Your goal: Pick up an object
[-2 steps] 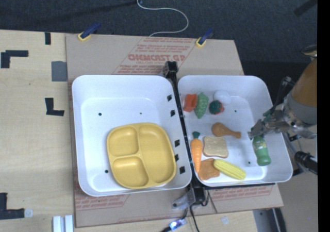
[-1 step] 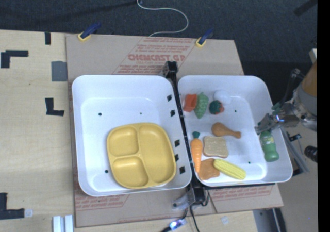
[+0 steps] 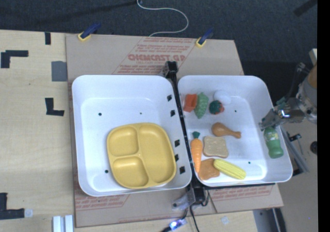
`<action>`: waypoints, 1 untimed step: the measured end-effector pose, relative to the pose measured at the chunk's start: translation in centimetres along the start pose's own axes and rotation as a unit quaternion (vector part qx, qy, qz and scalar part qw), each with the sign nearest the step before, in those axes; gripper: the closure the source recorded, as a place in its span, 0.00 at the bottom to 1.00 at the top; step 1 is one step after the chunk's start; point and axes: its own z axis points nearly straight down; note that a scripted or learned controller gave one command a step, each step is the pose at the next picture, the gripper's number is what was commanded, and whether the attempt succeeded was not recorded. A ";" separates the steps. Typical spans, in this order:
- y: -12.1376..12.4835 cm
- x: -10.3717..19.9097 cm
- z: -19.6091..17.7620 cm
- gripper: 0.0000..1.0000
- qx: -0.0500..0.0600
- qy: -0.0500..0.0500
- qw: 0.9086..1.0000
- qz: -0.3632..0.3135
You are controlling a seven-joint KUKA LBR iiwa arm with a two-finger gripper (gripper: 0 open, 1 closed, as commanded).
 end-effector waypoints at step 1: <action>2.6 4.2 1.1 1.00 0.001 0.000 1.000 -0.001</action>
